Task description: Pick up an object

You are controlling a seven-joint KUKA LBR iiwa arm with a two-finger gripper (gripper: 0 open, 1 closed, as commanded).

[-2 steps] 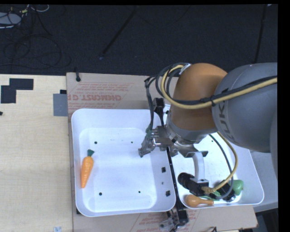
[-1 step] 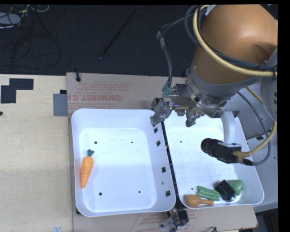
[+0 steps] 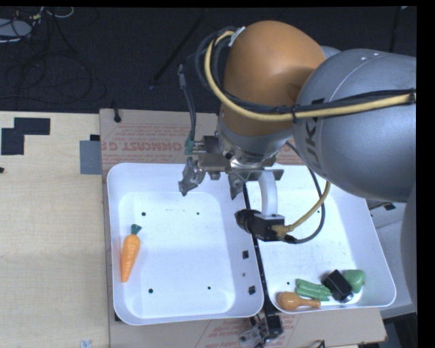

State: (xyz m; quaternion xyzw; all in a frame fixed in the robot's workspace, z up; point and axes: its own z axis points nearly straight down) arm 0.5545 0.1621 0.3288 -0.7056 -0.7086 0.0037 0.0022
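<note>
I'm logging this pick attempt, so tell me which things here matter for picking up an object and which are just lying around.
Part of the job:
gripper, above the left bin
carrot in the left bin
green pod, tan pear-shaped piece, black block and green piece, in the right bin

Just lying about:
cables on the dark floor beyond the bench

Arm [image 3: 306,102] over two white bins [image 3: 115,204], carrot [image 3: 130,253] in left bin, small items [image 3: 326,289] in right bin's corner
</note>
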